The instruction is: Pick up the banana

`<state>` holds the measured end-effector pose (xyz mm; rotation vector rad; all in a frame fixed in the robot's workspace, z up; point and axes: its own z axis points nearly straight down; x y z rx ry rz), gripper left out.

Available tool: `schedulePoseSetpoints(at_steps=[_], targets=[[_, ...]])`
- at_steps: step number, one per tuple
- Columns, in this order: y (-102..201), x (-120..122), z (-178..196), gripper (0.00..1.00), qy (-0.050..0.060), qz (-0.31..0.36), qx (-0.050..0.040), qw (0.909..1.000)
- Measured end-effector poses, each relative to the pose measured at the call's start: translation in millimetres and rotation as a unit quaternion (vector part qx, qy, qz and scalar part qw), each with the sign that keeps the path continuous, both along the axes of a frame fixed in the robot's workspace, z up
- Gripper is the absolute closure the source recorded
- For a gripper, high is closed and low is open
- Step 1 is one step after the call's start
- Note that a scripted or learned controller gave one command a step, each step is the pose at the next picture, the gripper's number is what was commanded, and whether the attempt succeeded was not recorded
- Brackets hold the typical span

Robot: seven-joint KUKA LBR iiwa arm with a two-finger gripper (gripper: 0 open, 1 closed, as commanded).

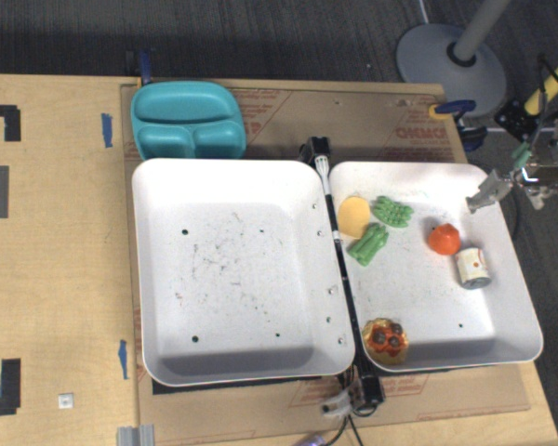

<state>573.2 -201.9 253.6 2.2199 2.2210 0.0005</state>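
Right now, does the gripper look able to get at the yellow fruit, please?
Probably yes: the gripper hangs over the right bin's upper right corner, and the yellow fruit lies uncovered from above, though two green pieces crowd its right side.

This is a robotics lab or test room, not a home. The plywood-coloured tabletop (56, 277) carries black tape marks and small blue tape tabs, and a flattened brown cardboard sheet (353, 119) lies under two shallow white plastic bins (232, 360) clamped side by side. Plastic toy food (367, 244) lies in the right bin. A teal moulded plastic divided tray (188, 119) rests behind them. Dark grey office carpet (260, 17) covers the floor, where a round grey metal stand base (449, 59) with a slanted pole stands. Loose cables hang at the right.
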Motion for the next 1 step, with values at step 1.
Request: schedulePoseSetpoints(at_steps=[1], targets=[[75.4, -27.2, -85.6, 0.0, 0.001, 0.152, 0.0008, 0.9883]])
